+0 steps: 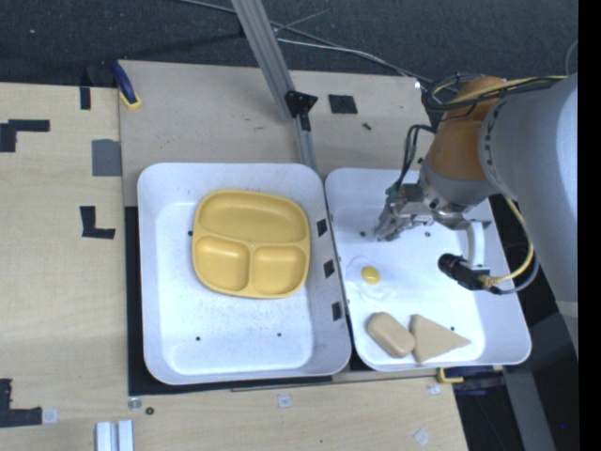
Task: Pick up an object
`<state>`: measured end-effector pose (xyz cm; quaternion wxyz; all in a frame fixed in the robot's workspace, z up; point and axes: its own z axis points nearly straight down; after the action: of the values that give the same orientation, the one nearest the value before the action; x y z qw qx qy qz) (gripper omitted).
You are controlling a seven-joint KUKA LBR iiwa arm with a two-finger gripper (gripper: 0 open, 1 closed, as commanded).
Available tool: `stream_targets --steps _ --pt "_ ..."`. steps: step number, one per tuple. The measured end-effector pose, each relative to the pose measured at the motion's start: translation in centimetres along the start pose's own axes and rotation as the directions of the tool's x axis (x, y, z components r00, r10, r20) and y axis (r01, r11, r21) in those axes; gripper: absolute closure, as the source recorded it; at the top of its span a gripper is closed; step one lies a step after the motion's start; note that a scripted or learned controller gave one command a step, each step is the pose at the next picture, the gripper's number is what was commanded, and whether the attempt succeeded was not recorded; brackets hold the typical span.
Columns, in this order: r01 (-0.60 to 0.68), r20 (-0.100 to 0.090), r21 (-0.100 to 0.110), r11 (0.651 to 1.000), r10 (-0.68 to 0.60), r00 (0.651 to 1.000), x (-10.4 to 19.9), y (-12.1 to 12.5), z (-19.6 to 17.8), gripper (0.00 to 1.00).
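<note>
On the wooden worktop [225, 111] two shallow white bins sit side by side. The left bin [160, 280] carries a yellow divided plate [252, 242] with three compartments, lying flat in the upper middle of the bin. The right bin [498, 332] holds three small things: a fried egg toy [369, 276] with a yellow yolk near the bin's middle-left, and, toward the near edge, a tan bread roll [389, 334] touching a beige wedge [437, 337] on its right. The grey arm [535, 148], with its orange band [462, 144], reaches in from the right over the upper part of the right bin. Its pincer [392, 224] points down and to the left, its tips low above bare bin floor, up and to the right of the egg and well apart from the roll and wedge. The two fingers appear close together, with nothing visible between them. A black cable [479, 278] loops beside the wrist.
</note>
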<state>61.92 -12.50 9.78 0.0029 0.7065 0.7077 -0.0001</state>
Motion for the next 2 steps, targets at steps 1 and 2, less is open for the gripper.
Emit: stream_targets --steps 1,2 --pt "-0.001 -0.003 0.000 1.000 0.001 1.000 -0.6 -0.1 -6.1 1.00" --pt "0.000 -0.003 0.000 1.000 0.000 1.000 -0.6 0.0 -11.1 1.00"
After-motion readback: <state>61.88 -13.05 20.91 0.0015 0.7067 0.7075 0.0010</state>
